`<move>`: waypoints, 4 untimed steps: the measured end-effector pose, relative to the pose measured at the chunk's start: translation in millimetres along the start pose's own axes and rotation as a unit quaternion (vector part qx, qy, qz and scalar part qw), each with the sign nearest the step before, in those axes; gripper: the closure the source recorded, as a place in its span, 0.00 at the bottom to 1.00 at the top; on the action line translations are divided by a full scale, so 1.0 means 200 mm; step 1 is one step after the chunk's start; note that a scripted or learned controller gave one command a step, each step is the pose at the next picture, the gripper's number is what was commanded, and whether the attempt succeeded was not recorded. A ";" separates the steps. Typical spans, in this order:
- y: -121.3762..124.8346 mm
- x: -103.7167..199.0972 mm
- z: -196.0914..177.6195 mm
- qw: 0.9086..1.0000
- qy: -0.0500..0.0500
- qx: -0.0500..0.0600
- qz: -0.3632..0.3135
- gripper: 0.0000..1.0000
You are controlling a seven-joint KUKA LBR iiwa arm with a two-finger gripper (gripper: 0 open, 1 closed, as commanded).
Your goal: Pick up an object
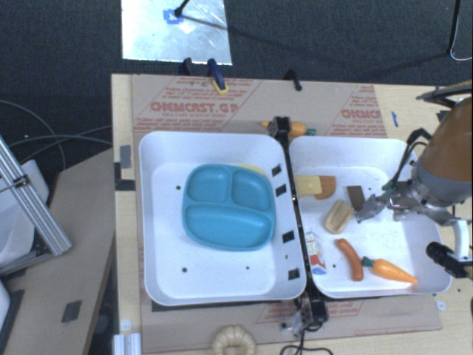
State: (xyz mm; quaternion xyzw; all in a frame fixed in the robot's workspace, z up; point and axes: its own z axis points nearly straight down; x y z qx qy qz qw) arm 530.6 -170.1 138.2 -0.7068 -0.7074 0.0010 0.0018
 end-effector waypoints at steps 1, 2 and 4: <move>0.00 0.00 0.26 1.000 0.000 0.000 0.000 0.00; 0.01 0.00 0.19 1.000 -0.001 -0.003 0.000 1.00; 0.03 0.01 -0.35 1.000 -0.002 -0.006 -0.002 1.00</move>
